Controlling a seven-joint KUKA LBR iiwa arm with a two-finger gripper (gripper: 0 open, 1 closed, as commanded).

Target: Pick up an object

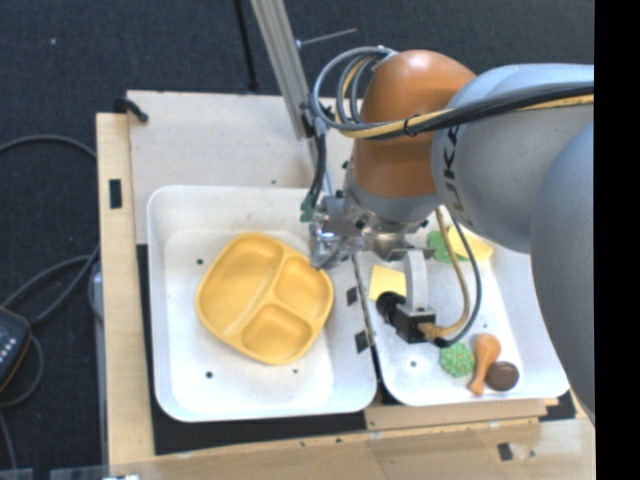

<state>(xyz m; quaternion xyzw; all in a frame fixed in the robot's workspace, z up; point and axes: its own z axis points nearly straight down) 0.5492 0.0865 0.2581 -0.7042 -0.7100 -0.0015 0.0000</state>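
A yellow divided plate [264, 296] lies in the left bin [180, 228], tilted slightly toward the middle. My gripper [328, 251] hangs at the plate's upper right rim, near the wall between the two bins; the wrist above covers its tips. In the right bin [520, 373] I see a yellow block [387, 283], a green bumpy piece [458, 360], an orange and brown drumstick-shaped toy [489, 366] and a green item [440, 243] partly under the arm.
The arm's grey body and orange band [410, 133] cover most of the right bin's far half. A metal post [275, 38] rises behind the bins. The bench's pale surface [200, 143] lies beyond the left bin.
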